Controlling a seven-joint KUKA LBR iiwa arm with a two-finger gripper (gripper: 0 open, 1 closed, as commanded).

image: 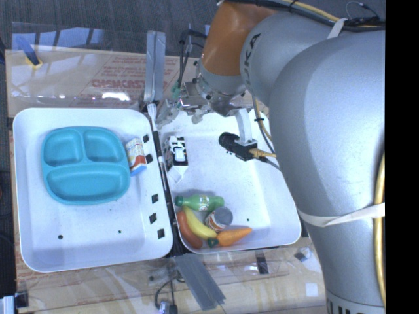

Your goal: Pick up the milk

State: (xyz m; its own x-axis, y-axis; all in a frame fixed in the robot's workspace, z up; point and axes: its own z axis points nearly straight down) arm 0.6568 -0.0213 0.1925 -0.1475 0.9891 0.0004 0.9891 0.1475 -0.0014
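The milk [177,151] is a small white carton with black patches. It lies in the right bin [275,201] close to that bin's left wall, near the far corner. My gripper [180,108] hangs under the orange wrist band, just beyond the carton and a little above it. Nothing shows in its grasp. The grey arm covers the right bin's right side.
A blue divided plate [85,163] lies in the left bin [85,241], with a small red, white and blue carton [135,156] at its right edge. A green bottle [200,203], banana [196,224], can [221,217] and carrot [230,236] are piled at the right bin's near left corner. A black cable plug [237,146] hangs over the right bin.
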